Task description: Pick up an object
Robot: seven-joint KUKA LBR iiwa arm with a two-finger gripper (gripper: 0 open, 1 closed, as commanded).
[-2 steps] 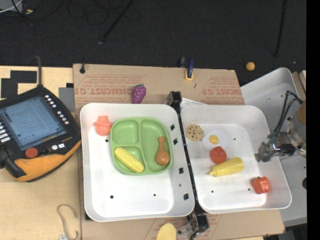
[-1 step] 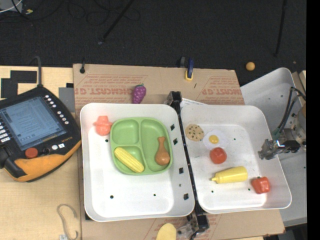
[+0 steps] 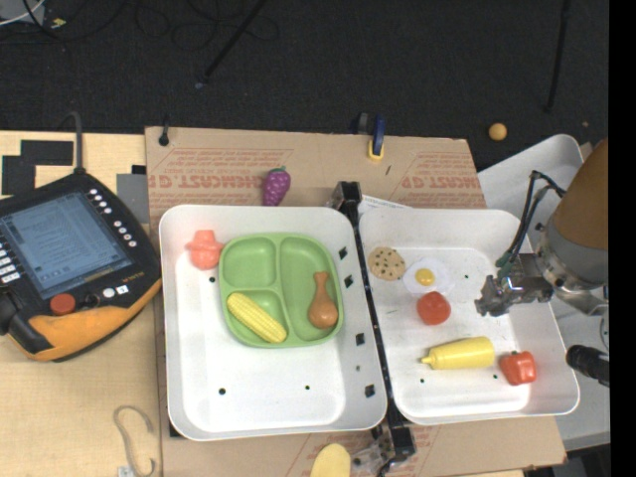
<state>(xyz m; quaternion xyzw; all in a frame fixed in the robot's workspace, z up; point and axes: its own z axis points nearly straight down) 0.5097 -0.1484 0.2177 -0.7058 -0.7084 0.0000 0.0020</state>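
Note:
The right bin [image 3: 537,229] holds a cookie [image 3: 386,262], a fried egg [image 3: 425,276], a red tomato [image 3: 433,309], a yellow mustard bottle [image 3: 461,353] and a small red pepper [image 3: 518,368]. My gripper [image 3: 494,297] hangs over the right side of this bin, just right of the tomato and above the mustard bottle. Nothing shows between its fingers. In the left bin [image 3: 199,376] a green divided plate [image 3: 248,266] carries a corn cob [image 3: 256,318] and a chicken drumstick [image 3: 322,301]. A pink toy [image 3: 203,249] lies beside the plate.
A purple grape bunch [image 3: 275,185] rests on the cardboard behind the left bin. A teach pendant [image 3: 70,251] lies at the left. A yellow lemon [image 3: 331,460] sits at the front edge. A blue clamp [image 3: 377,139] holds the cardboard at the back.

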